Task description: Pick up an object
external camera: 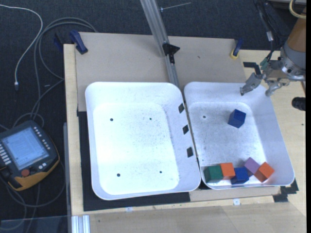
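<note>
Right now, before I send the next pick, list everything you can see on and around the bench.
Blue cube: 1, dark blue, alone near the middle of the right bin.
Green block: 1, green, right bin's near edge, leftmost of the cluster.
Orange blocks: 2, orange, one beside the green block, one at the cluster's right end.
Small blue block: 1, blue, in the cluster.
Purple block: 1, purple, in the cluster.
Bins: 2, white, left bin, right bin.
Clamps: 2, blue and, bench's far corners.
Teach pendant: 1, grey and orange, on the floor at left.
Gripper: 1, open, over the right bin's far right corner, holding nothing.
</note>
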Controlling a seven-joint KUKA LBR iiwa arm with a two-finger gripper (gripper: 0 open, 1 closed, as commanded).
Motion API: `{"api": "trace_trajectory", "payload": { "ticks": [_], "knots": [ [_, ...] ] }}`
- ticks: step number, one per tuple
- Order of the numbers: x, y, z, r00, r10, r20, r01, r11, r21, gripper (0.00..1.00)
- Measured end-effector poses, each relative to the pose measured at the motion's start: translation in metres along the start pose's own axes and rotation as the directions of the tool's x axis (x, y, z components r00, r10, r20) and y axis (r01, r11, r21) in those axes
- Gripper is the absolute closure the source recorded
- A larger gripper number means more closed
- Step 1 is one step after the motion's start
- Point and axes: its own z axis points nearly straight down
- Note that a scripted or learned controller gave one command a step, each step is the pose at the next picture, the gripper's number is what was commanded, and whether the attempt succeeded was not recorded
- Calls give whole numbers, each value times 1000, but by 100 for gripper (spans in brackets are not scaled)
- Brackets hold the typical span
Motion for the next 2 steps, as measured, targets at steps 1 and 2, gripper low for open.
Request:
{"api": "trace_trajectory", "payload": {
  "ticks": [1,2],
  "knots": [
    [33,-43,109,1000,2,-5,-2,1000,8,0],
    [96,-2,103,1000,-5,-1,5,1000,-7,0]
  ]
}}
